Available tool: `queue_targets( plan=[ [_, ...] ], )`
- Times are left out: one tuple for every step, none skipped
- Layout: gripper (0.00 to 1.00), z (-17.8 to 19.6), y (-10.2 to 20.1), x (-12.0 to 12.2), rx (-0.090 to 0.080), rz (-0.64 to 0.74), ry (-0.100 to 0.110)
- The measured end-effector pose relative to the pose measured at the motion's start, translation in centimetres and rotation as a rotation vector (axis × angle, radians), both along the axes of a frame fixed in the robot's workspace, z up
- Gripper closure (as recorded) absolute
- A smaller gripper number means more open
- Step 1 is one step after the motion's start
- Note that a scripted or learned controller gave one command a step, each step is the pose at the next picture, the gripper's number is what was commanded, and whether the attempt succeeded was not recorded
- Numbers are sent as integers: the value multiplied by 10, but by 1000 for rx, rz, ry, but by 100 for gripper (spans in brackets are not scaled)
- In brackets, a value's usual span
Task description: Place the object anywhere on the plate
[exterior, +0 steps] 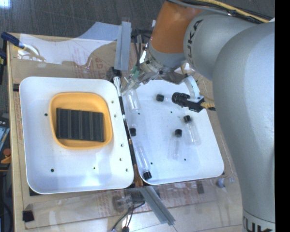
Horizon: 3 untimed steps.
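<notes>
Gripper (131,82) sits low over the far left corner of the right bin (210,164), just below the orange band (171,28) of the arm (236,81). How it stands, and whether it has hold of anything, cannot be told at this resolution (the hardware there blurs into a clear object beneath).

Directly under and just in front of the gripper lies a clear tube (132,103) along the bin's left wall, lengthwise toward the near side. Whether the gripper touches it cannot be told.

Further along the same wall: a second clear tube with black cap (142,162), cap end at the near corner.

Mid-bin: one clear vial with black cap (191,129) and another (175,144) beside it, both lying flat, near each other but apart. A small black cap (160,97) lies loose toward the far side. A black-tipped part (186,100) of the arm's fittings overhangs the far right of the bin.

Left bin (33,173): yellow plate (80,102) with a dark ribbed centre, roughly central, well apart from all objects in the right bin. Nothing rests on the plate.
</notes>
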<state>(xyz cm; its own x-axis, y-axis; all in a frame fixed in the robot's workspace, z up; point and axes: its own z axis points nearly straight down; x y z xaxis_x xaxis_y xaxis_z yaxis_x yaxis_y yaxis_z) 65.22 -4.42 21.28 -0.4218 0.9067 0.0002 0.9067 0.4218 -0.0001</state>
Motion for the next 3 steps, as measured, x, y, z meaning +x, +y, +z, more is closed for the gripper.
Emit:
queue_targets(
  plan=[
    [100, -22, 16, -41, 0, 128, 5],
    [100, -22, 34, -68, 0, 219, 4],
    [0, -22, 34, -68, 0, 219, 4]
  ],
)
